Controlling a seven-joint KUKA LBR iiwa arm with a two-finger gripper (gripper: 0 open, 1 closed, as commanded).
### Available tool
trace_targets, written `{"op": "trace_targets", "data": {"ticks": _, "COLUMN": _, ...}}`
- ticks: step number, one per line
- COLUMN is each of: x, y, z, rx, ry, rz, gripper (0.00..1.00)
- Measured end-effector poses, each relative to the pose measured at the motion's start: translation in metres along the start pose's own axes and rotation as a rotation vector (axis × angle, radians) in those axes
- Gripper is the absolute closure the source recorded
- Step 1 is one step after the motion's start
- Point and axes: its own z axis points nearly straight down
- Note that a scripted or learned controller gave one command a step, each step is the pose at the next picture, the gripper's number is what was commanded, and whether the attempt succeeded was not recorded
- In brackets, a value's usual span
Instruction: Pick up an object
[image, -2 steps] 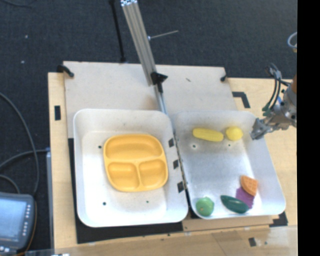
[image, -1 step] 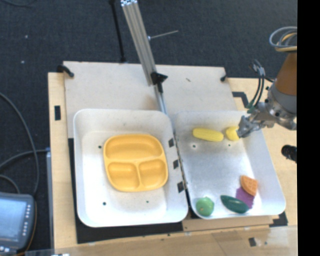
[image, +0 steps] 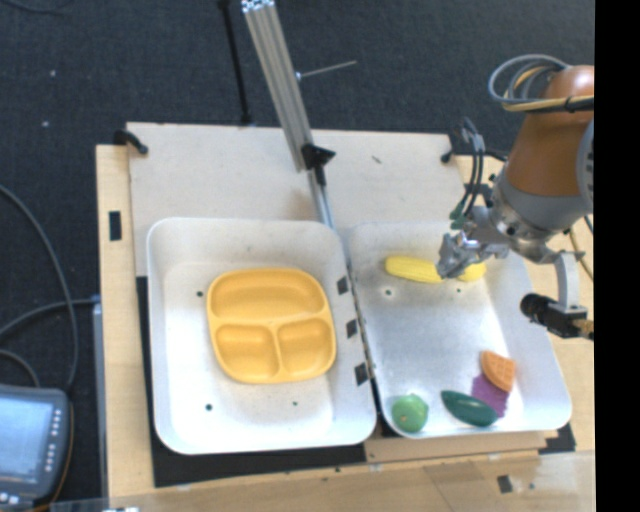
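A yellow banana-like object (image: 412, 268) lies at the far side of the right bin (image: 440, 330). My gripper (image: 455, 262) hangs right over its right end, touching or nearly touching it. At the bin's near edge lie a green round object (image: 408, 411), a dark green object (image: 468, 407), a purple piece (image: 491, 391) and an orange piece (image: 498, 369).
The left bin (image: 180, 400) holds a yellow divided tray (image: 270, 323). A slanted metal pole (image: 285, 90) rises behind the bins. A black fitting (image: 550, 312) juts out by the right bin's right wall. A monitor (image: 30, 440) stands at the lower left, off the bench.
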Motion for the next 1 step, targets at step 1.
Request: {"op": "trace_targets", "data": {"ticks": 1, "x": 0.0426, "y": 0.0019, "z": 0.0042, "rx": 0.001, "ry": -0.001, "rz": 0.002, "gripper": 1.0}}
